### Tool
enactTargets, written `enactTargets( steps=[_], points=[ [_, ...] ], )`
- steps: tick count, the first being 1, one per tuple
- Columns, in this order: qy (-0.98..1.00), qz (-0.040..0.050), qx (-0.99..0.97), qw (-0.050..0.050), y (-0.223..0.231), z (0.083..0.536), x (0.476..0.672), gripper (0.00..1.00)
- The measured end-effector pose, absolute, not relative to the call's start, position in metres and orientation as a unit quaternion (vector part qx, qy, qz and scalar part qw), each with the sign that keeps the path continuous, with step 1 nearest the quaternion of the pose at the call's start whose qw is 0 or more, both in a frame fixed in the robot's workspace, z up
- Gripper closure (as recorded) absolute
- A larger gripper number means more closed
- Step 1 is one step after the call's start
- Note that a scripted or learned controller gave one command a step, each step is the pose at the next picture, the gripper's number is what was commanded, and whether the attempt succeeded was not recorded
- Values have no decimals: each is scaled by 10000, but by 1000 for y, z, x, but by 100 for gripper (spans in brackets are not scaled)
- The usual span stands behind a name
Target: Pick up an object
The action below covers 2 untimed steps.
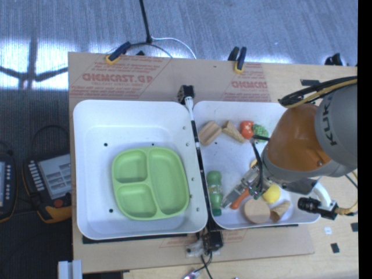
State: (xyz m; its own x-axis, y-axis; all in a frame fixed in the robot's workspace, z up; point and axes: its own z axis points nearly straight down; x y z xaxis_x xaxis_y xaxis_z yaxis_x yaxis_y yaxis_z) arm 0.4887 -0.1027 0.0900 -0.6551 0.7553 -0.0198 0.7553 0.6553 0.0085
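1. Worktop (116, 80): brown board carrying two shallow white bins side by side.
2. Left bin (93, 127): holds one green divided plate (151, 182).
3. Right bin (232, 112): holds the loose items, namely a wooden block (208, 132), a tan wedge (233, 132), a red piece (246, 128), a green bottle (214, 188), an orange carrot-like piece (239, 200), a yellow piece (271, 194), and a tan round slice (256, 211).
4. Gripper (249, 186): low in the right bin, just above the orange piece; whether its fingers are apart or together cannot be told.
5. Handling note: centre over one item, likely the orange piece, clear of the yellow neighbour, then close squarely across its narrow side.
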Motion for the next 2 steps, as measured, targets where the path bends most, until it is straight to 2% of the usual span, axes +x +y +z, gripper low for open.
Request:
enactTargets(
  steps=[2],
  points=[
    [9078,18,4192,93,-103,90,489,0]
  ],
)
